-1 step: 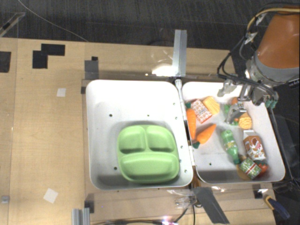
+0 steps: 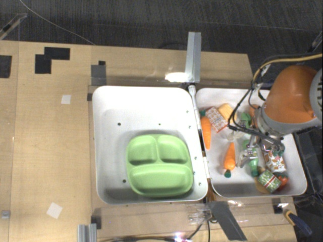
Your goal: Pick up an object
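1. Here, two white bins sit side by side on a wooden bench (image 2: 45,160): the left bin (image 2: 108,115) and the right bin (image 2: 298,183).
2. The left bin holds a green tray (image 2: 159,165) with three compartments, lying flat toward the bin's near half.
3. The right bin holds a clutter of small things. A carrot (image 2: 206,131) lies along its left wall, close to the divider between the bins.
4. A second, smaller carrot (image 2: 229,157) lies near the bin's middle, pointing toward the near edge, with a dark green tip at its lower end.
5. A printed packet (image 2: 216,118) lies tilted at the far left of that bin, just beside the first carrot, with a yellow piece (image 2: 226,109) touching its far side.
6. A small carton (image 2: 275,162) with red and white print sits to the right, and a green-labelled can (image 2: 269,181) lies near the bin's near right corner.
7. The arm (image 2: 292,97), with its orange band, reaches in from the right and hangs over the right bin.
8. The gripper (image 2: 251,154) is low among the clutter, just beside the small carrot and near the carton.
9. I cannot tell how the jaws stand; metal parts and clutter blur together there, and nothing is plainly seen held between them.
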{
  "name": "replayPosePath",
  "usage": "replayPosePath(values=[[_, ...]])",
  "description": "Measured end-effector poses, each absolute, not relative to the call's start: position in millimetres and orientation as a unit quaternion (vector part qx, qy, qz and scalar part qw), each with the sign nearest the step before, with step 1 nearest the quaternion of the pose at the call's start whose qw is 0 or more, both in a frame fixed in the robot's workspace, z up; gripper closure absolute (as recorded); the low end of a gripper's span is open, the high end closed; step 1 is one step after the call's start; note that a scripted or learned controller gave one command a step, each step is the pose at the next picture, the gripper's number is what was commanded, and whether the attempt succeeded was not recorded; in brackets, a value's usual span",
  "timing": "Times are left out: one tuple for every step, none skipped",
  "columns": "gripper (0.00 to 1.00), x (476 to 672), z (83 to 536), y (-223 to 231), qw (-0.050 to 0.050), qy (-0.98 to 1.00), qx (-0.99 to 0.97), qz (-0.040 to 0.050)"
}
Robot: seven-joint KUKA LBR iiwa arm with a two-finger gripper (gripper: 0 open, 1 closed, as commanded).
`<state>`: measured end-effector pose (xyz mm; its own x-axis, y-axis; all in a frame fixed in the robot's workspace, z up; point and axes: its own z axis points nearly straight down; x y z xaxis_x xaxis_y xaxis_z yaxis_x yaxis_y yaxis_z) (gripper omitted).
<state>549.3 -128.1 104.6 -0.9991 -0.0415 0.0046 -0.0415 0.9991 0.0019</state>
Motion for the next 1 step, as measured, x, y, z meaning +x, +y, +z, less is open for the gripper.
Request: replayPosePath(values=[[0.00,506.1,91.3,-104.7,-0.012,-1.000,0.015,0.0024]])
